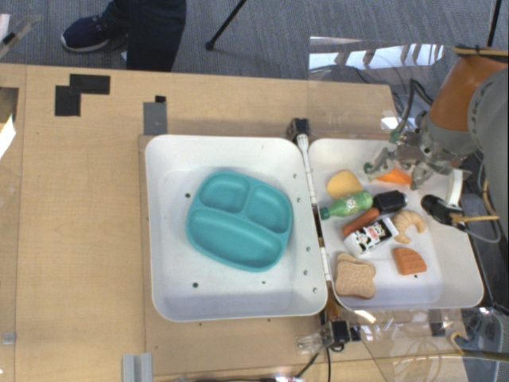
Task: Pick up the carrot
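Observation:
The carrot (393,177) is a small orange wedge at the back of the right bin (457,293), just right of a yellow rounded food piece (343,184). My gripper (398,164) hangs directly over the carrot, at or just above it, with the grey and orange arm (469,102) reaching in from the right. The gripper's body covers the carrot's far side, so I cannot see whether they touch.
The right bin also holds a green bottle (347,206), a black block (390,200), a red-orange sausage (359,222), a spotted white carton (372,235), a beige pastry (409,225), toast (355,277) and an orange slice (409,261). A teal divided plate (238,220) lies in the left bin (167,293).

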`<action>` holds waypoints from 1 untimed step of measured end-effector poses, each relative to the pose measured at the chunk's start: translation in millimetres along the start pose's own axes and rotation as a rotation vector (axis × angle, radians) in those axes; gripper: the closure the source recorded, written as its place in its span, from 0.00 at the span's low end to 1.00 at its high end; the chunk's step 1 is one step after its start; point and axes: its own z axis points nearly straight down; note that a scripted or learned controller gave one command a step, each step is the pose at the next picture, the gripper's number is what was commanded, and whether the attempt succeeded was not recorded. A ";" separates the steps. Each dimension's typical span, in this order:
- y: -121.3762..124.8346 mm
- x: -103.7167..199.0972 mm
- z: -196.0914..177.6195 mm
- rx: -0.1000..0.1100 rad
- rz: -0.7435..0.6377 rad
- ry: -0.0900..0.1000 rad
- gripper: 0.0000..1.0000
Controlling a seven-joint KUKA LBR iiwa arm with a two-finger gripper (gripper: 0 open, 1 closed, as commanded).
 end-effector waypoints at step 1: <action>0.7 1.6 -11.5 0.002 -0.008 -0.001 1.00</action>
